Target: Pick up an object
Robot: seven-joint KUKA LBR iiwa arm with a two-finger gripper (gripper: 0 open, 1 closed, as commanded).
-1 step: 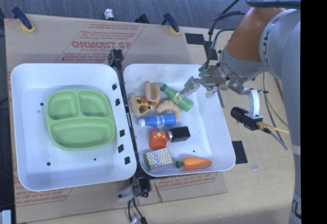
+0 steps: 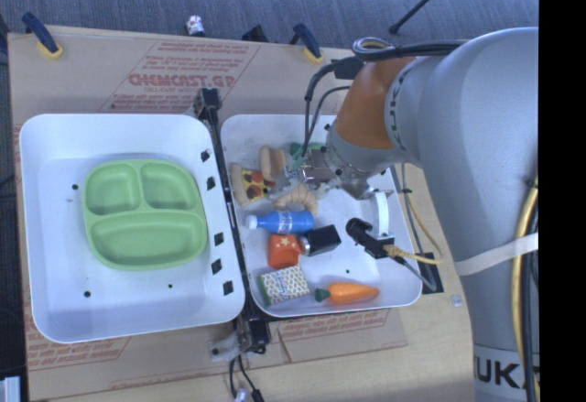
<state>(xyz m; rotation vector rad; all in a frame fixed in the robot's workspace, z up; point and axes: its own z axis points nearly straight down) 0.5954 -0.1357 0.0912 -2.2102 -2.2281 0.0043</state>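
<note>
Low over the upper middle of the right bin, the gripper hangs under the arm's grey bulk and orange band; whether it is open or closed cannot be told, since the wrist hides it. It sits right by a pale, knobbly lump and may touch it, though nothing can be seen held.

Both bins are shallow, smooth white plastic with rounded corners. The left bin carries a matte green plate moulded into three compartments. In the right bin lie a hot dog in a tan bun, a pizza slice, a blue bottle with a white cap lying on its side, a glossy black block, a red-orange chunk, a small patterned box and a tapered orange carrot with a green stub. Brown cardboard printed in red lies under the bins.
</note>
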